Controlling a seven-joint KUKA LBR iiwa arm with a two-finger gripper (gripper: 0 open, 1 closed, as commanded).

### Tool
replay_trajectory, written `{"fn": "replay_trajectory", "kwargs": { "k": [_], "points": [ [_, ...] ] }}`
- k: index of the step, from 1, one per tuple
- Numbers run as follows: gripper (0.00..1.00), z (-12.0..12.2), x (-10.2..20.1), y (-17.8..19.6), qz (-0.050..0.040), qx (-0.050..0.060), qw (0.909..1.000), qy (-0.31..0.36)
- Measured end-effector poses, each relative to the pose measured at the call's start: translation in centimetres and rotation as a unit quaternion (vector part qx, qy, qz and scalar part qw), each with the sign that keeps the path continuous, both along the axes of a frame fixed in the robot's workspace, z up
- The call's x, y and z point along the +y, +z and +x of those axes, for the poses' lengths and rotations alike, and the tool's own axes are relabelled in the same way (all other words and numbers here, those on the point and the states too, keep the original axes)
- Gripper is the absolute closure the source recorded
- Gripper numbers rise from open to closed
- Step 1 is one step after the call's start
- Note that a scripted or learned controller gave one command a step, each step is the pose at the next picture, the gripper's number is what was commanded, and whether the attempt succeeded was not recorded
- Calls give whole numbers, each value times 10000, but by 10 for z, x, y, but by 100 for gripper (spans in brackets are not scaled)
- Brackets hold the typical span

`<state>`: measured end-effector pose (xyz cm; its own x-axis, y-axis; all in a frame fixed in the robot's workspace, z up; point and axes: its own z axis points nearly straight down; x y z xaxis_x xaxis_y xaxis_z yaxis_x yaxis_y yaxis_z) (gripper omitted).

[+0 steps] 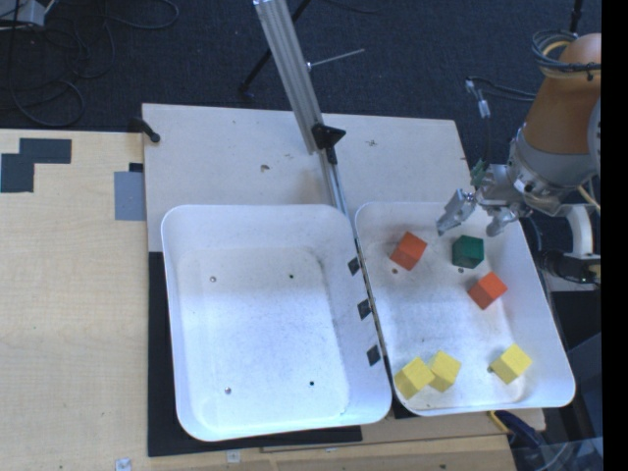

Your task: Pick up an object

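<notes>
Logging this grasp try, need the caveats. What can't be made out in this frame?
- Two-finger gripper, camera view: too small and blurred to tell any contact with the green wooden cube.
- Grey arm with orange band: cut off by the right edge.

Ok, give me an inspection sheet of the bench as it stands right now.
Surface: two white bins side by side, left bin and right bin, on a pale board.
Job's things: in the right bin, a green block, two orange blocks, and three yellow blocks, the first two touching.
Clutter: nothing seen.
Grippers: tool open, above the right bin's far edge, just beyond the green block, holding nothing.
Cables: dark cables on the floor at upper left.
Surroundings: slanted aluminium rail rising from between the bins; wooden tabletop at left.
</notes>
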<state>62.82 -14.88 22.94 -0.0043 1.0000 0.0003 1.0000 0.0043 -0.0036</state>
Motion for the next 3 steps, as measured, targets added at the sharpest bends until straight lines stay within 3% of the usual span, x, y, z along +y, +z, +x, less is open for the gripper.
{"fn": "replay_trajectory", "kwargs": {
  "k": [1,2,3],
  "points": [
    [0,40,55,-98,8,10,10000,-4],
    [0,26,51,-140,-4,-11,10000,-23],
    [0,26,50,-139,-2,-8,10000,-26]
  ]
}}
